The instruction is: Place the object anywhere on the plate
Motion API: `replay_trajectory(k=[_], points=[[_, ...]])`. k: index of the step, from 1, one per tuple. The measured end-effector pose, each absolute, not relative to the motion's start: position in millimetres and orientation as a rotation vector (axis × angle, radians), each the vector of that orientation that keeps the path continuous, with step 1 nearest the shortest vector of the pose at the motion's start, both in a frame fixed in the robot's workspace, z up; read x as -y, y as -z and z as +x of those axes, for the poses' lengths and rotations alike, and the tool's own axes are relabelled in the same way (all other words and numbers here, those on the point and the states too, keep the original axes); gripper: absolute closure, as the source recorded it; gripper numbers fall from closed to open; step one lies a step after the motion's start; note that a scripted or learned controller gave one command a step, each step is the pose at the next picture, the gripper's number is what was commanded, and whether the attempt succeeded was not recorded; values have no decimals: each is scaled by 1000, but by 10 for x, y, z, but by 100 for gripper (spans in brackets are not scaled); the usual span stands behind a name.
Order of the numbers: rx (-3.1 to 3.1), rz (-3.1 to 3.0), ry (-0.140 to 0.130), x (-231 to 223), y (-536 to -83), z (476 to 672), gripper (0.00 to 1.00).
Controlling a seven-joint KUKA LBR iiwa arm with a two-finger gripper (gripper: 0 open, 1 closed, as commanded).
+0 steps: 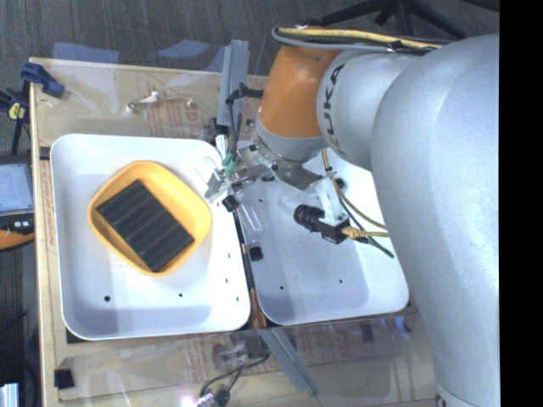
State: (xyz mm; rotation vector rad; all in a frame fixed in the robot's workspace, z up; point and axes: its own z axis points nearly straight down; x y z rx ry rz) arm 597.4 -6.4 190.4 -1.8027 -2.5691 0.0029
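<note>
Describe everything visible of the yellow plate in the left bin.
The yellow plate is a rounded-square dish with a raised, glossy rim, plastic by its look. A dark ridged rectangular insert lies in its well, turned diagonally. The plate sits flat on the floor of the left bin, toward its upper middle, its right corner near the divide between the bins. The pincer is just beyond that corner; whether they touch is unclear.

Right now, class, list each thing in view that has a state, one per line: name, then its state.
Yellow plate: in the left bin, flat, carrying a dark ribbed block.
Dark ribbed block: lying flat on the plate.
Left bin: holds the plate.
Gripper: over the bins' shared edge, beside the plate.
</note>
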Motion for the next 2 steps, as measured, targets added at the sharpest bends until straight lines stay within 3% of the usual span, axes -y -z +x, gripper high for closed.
replay_trajectory(k=[1,2], points=[[2689,-1613,-5,-177,-1905,5959,100],[2689,-1613,-5,-176,-1908,5960,0]])
